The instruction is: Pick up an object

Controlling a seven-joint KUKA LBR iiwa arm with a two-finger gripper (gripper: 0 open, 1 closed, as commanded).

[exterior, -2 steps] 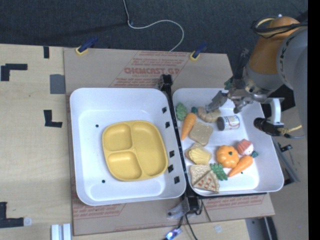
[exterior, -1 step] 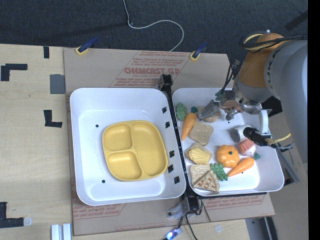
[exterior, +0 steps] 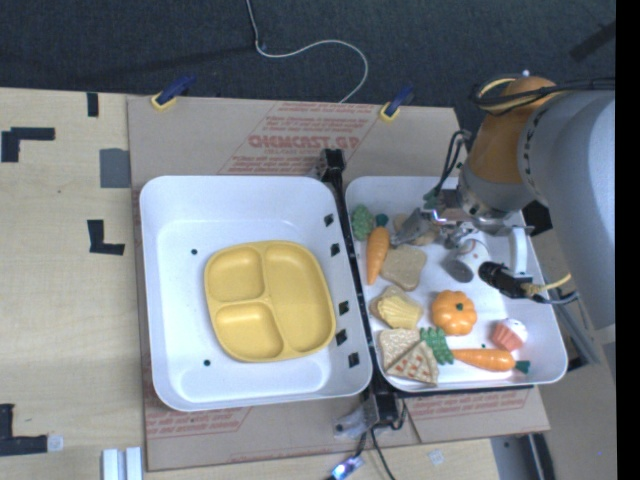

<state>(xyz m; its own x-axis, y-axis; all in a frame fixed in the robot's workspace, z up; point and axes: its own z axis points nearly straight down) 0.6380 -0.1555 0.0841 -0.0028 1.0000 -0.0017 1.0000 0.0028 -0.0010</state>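
Arm low over right bin [exterior: 552, 363] | gripper [exterior: 432, 223] above bread slice [exterior: 404, 266], beside carrot [exterior: 376, 253] | jaws: state not discernible | yellow tray [exterior: 268, 300] sits in left bin [exterior: 165, 268].

Two white bins sit side by side. The left bin [exterior: 170, 268] has a yellow plate [exterior: 268, 300] with three parts. The right bin [exterior: 548, 343] has toy food: a carrot [exterior: 376, 252], a slice of bread [exterior: 404, 267], a small pumpkin [exterior: 454, 311], corn [exterior: 397, 311], a waffle [exterior: 410, 361] and another carrot [exterior: 483, 359]. The gripper [exterior: 420, 226] hangs low over the bin's far side, near the bread.
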